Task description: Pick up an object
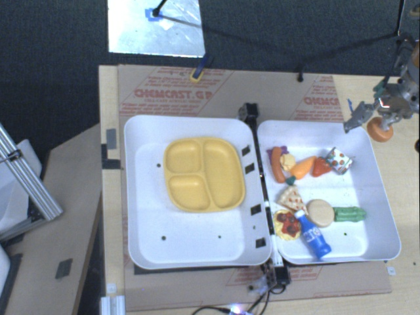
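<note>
1. At the far right edge of the bench, outside the bins, the gripper [359,118] hangs above the right bin's [384,195] far corner; whether its fingers are spread or closed cannot be told.
2. Nothing is visibly held.
3. In that bin lie small toy foods: a carrot [302,167], a round bun [320,212], a green vegetable [350,214], a pizza slice [291,197] and a blue bottle [315,238].
4. These are probably light, rigid plastic, smooth and prone to slipping.
5. The bottle, lying flat, likely suits a pinch across its narrow body.
6. The left bin [141,195] holds a yellow divided plate [202,174].
</note>
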### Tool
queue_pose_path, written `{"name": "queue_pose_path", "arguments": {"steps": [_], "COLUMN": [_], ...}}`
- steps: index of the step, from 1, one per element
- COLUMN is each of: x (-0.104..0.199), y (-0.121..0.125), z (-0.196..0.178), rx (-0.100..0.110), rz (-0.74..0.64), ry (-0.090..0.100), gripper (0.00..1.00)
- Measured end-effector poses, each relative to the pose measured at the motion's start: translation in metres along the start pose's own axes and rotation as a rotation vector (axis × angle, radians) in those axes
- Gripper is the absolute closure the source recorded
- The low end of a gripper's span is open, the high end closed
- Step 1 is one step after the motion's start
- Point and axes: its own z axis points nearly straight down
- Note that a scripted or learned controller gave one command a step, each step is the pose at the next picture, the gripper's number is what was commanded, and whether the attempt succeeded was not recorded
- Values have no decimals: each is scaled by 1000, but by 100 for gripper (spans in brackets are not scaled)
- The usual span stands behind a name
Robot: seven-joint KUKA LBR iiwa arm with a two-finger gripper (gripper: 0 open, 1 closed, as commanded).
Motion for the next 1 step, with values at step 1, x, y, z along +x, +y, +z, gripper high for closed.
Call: {"name": "queue_pose_path", "arguments": {"steps": [1], "x": [1], "y": [2], "z": [-7], "rx": [-11], "rz": [-3], "ry": [-3], "gripper": [0]}}
